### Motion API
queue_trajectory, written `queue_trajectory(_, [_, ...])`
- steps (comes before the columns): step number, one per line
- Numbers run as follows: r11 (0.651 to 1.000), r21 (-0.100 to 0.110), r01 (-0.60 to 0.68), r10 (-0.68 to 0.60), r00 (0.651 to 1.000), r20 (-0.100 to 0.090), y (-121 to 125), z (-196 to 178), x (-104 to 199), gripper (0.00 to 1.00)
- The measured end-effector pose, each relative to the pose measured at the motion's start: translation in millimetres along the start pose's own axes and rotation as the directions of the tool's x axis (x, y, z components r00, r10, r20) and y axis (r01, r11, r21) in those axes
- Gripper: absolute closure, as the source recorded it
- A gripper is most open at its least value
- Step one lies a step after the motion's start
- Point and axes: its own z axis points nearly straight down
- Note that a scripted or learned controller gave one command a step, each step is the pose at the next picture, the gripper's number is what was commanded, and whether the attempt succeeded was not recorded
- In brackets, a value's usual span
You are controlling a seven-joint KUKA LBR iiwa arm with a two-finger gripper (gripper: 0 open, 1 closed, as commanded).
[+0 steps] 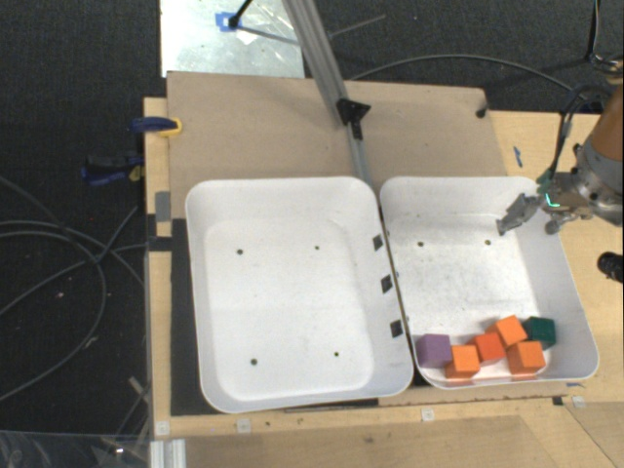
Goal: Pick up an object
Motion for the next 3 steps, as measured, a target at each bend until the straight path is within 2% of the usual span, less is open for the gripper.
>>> queue_trajectory(2, [1.0, 0.0, 0.0, 0.0, 1.0, 0.0, 0.0, 0.0, 0.0, 0.0])
queue_trajectory(3, [1.0, -0.002, 0.008, -0.008, 1.0, -0.001, 21.1, -7.3, 39.2, 0.0])
